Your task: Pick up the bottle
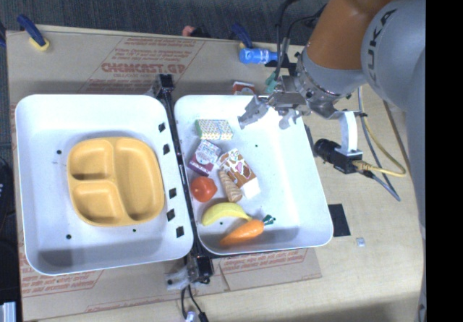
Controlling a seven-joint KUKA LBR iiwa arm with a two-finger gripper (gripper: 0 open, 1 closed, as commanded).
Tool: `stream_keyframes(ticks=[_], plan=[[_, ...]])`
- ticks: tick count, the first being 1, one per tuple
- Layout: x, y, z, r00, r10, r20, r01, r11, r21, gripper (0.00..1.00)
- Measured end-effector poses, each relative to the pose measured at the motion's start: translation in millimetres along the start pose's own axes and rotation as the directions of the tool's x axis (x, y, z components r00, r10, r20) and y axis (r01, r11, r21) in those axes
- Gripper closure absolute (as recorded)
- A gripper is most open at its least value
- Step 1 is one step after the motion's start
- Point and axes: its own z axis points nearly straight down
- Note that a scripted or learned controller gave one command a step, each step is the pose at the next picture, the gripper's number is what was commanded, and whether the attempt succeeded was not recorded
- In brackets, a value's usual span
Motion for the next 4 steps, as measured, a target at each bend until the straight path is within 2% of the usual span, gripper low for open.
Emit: stream_keyframes(ticks=[1, 2, 3, 4], plan=[[0, 0, -10, 1.0, -0.005, 0.0, 0.005, 1.0, 0.003, 1.0], [-35, -57, 38, 1.0, -0.015, 0.001, 0.015, 1.0, 0.0, 1.0], [-4, -108, 35, 1.0, -0.003, 0.0, 0.003, 1.0, 0.0, 1.0], [-95, -104, -2, 0.982, -0.187, 0.002, 0.187, 0.982, -0.003, 1.0]])
